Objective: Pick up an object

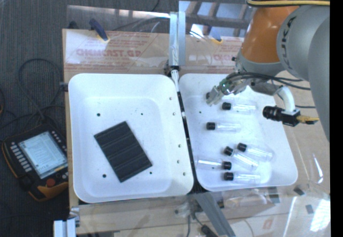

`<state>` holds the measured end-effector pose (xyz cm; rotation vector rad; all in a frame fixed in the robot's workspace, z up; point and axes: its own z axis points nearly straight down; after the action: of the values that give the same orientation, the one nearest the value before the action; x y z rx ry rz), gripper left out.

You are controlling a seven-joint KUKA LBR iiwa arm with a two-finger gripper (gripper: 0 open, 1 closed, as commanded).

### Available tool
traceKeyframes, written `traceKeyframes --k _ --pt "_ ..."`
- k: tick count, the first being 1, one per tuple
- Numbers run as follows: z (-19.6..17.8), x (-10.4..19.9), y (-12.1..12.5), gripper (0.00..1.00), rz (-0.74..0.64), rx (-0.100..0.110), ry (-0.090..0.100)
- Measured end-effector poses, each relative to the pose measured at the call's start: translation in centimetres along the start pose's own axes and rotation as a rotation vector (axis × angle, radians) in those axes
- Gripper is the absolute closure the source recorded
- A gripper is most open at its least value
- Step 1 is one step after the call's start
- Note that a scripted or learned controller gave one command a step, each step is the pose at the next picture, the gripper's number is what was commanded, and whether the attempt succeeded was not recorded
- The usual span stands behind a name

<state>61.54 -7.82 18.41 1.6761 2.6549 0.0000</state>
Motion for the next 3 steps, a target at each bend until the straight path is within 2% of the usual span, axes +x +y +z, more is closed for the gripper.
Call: traceKeyframes --k 1,2,3 --pt "0.1 0.0 -0.1 0.00 0.001 0.002 0.000" --pt "8.5 -4.3 -9.5 0.00 -0.009 0.003 0.001" --pt "7.7 -4.2 -9.4 1.00 -0.009 0.001 0.003"
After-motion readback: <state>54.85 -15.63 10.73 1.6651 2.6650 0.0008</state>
